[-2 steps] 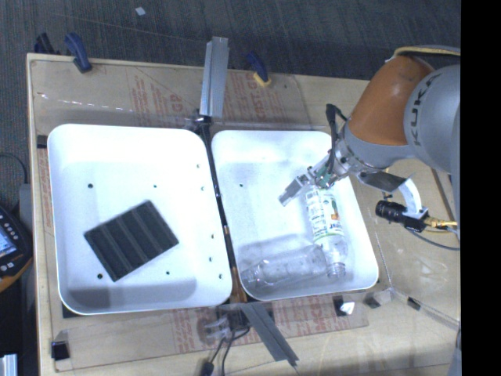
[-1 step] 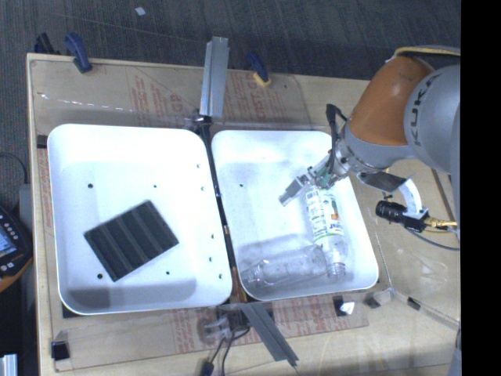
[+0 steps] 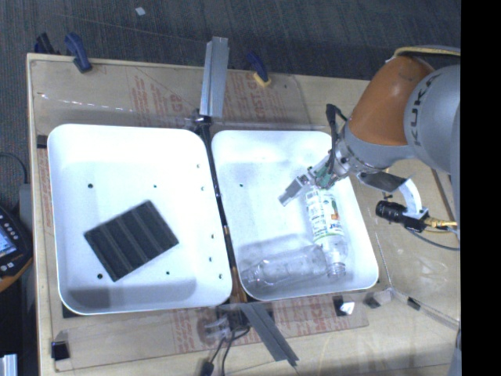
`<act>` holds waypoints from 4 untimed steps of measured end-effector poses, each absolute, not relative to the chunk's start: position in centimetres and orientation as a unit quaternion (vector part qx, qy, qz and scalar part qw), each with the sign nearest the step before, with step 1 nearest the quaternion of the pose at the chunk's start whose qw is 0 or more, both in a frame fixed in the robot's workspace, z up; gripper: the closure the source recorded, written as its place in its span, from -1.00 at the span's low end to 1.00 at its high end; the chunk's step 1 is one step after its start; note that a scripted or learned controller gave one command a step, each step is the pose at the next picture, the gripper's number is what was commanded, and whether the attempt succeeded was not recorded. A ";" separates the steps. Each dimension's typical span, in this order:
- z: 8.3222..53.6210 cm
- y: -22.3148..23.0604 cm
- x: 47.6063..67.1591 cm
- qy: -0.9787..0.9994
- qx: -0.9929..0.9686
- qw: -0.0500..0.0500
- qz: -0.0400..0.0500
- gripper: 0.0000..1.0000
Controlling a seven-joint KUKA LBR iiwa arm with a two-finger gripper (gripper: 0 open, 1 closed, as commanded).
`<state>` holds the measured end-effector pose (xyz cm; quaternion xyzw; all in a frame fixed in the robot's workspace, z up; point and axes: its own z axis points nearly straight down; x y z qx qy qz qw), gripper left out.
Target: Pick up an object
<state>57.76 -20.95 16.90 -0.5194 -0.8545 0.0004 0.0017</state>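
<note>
The labelled bottle lay in the right bin, toward that bin's 3 o'clock side, its length running from about 12 to 6 o'clock with the capped end pointing near. A clear bottle lay crosswise along the near wall of the same bin, at the bin's 6 o'clock, its right end just beside the lower end of the labelled bottle. In the left bin, a dark ribbed slab rested flat at a slant, toward that bin's 7 o'clock. Farther back, the gripper hung over the right bin at about 1 o'clock, right above the far end of the labelled bottle; whether its grip was spread or closed could not be told, and nothing was seen held in it. The grey arm with its orange band reached in from 3 o'clock. Both bins sat on the counter, with blue clamps at its far edge.
</note>
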 end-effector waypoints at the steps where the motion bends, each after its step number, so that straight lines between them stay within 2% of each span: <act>1: 16.9 -21.0 57.8 -0.855 -0.519 0.002 0.000 -1.00; 4: 16.9 -21.0 57.8 -0.855 -0.519 0.002 0.000 -1.00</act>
